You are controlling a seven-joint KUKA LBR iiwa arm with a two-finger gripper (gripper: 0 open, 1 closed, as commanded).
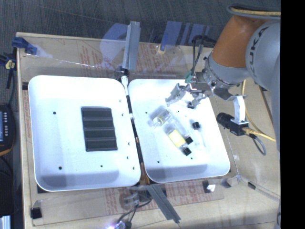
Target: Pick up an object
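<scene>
My gripper (pixel 184 99) hangs over the far part of the right bin (pixel 214 163), with its fingers spread and nothing between them. Just below and left of it lies a crumpled clear wrapper (pixel 158 117). A clear packet with a yellow block (pixel 177 137) rests near the bin's middle. A small black piece (pixel 195 125) lies to the packet's right, and another black piece (pixel 187 151) lies at its near end. In the left bin (pixel 43 94) sits a dark ribbed rectangular block (pixel 99 129).
The grey arm with its orange band (pixel 238 37) reaches in from the upper right. A black and yellow cable (pixel 248 130) trails past the right bin's edge. A metal bar (pixel 130 44) stands behind the seam between the bins.
</scene>
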